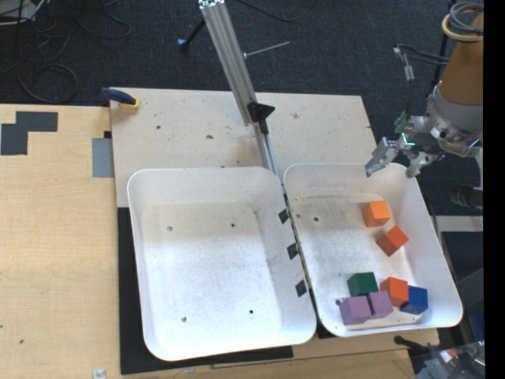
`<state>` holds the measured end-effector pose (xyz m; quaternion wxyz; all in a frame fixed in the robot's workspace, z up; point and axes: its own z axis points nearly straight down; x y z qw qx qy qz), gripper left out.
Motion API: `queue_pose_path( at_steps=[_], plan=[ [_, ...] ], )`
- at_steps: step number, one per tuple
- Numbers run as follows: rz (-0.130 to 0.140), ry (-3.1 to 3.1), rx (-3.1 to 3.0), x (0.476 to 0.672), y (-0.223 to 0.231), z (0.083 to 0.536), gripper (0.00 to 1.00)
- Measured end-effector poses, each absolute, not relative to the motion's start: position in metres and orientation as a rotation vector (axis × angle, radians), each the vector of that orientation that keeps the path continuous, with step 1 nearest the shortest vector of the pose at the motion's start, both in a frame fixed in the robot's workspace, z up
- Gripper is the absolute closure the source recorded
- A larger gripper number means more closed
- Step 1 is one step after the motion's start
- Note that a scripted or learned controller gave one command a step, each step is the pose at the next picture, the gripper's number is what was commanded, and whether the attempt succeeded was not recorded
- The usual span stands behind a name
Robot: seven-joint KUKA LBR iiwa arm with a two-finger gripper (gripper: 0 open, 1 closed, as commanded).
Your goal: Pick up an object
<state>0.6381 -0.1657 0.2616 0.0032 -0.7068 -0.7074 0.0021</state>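
My gripper hangs over the far right rim of the right bin, fingers spread open with nothing between them. Below it in that bin lie an orange block and a darker orange-red block. At the bin's near end a cluster holds a green block, two purple blocks, another orange block and a blue block.
The left bin sits beside the right one, split by a divider with black clips. A slanted aluminium post rises behind the bins. A blue and yellow clamp rests at the bench's far left corner.
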Motion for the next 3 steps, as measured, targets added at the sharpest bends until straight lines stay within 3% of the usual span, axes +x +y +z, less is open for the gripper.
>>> queue_pose_path(
  at_steps=[1, 2, 3],
  plan=[
    [0.004, -2.224, -2.215, 0.639, -0.165, 0.264, 0.00],
    [0.008, -2.218, -2.216, 0.645, -0.172, 0.208, 0.00],
    [0.007, -2.217, -2.215, 0.635, -0.165, 0.155, 0.00]
  ],
)
